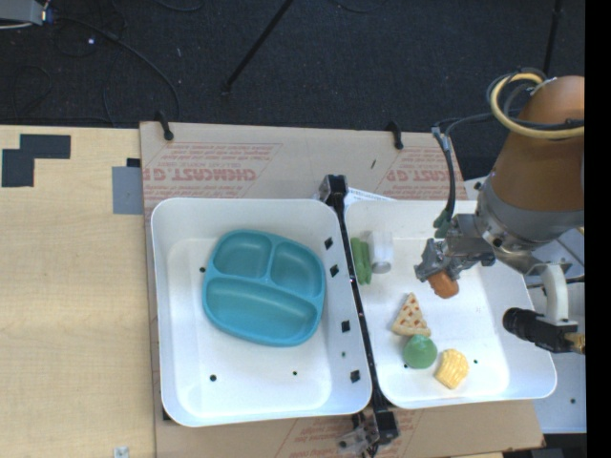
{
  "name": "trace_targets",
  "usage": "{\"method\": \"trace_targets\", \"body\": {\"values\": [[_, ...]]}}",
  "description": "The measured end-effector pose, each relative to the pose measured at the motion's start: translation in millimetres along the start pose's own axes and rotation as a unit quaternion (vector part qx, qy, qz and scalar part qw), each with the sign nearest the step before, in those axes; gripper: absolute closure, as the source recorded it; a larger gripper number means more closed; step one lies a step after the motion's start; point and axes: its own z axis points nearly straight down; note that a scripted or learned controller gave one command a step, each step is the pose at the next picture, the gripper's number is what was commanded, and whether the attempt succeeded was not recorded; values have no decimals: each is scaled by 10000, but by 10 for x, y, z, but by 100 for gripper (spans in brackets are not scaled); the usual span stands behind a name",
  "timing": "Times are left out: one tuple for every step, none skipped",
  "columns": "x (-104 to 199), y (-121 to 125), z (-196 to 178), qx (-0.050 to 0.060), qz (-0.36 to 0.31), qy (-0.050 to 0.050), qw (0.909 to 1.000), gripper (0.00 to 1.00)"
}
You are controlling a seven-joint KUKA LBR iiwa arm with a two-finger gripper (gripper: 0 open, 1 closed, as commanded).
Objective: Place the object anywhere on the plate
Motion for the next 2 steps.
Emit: {"method": "trace_targets", "body": {"values": [[419,-66,163,1,0,-3,10000,100],[976,-236,235,5,-5,-4,10000,100]]}}
